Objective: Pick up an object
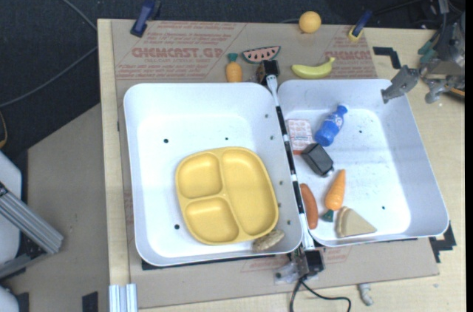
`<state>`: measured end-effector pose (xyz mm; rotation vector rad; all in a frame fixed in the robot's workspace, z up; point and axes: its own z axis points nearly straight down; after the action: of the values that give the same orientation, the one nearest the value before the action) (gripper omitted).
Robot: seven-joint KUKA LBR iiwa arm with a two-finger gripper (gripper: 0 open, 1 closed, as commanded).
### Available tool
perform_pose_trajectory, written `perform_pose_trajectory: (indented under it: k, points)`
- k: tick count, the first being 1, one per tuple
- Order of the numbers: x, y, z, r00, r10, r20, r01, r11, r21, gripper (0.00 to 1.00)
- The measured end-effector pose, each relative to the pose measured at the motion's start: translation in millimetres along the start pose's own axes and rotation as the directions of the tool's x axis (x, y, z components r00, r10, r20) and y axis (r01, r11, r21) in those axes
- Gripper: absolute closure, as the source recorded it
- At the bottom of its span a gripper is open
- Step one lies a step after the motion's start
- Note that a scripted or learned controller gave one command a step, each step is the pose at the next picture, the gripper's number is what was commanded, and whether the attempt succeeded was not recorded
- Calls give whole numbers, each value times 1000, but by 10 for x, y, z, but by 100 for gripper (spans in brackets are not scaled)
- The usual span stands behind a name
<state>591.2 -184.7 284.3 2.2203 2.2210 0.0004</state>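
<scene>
The claw (405,83) sits at the upper right of the frame, over the far right corner of the right-hand bin (414,177), and it carries nothing; whether it is apart or together I cannot tell, since it shows small and blurred there. The candidates all lie in the left part of that bin, toward the frame's centre: a blue bottle (331,125) lying tilted, a small black box (319,159) just below it, a red-and-white packet (298,132) against the dividing wall, a toy carrot (335,190), a red sausage-like piece (309,205) hard by the wall, and a sandwich wedge (355,222) at the lower edge. The yellow divided plate (225,194) fills the left bin (148,155) and is probably a poor choice, being broad and flat. A sound attempt would favour the bottle or the carrot, which lie apart from the walls, approaching from straight above and closing across the narrow width rather than along the length.
</scene>
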Motion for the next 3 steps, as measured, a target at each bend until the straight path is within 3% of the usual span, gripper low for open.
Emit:
perform_pose_trajectory:
  k: [1, 2, 3]
  points:
    - [754, 98, 1063, 1000, -1, -2, 1, 1000, 3, 0]
    - [748, 292, 1958, 1000, -1, 0, 1, 1000, -4, 0]
    - [768, -346, 1956, 1000, 2, 0, -2, 1000, -9, 0]
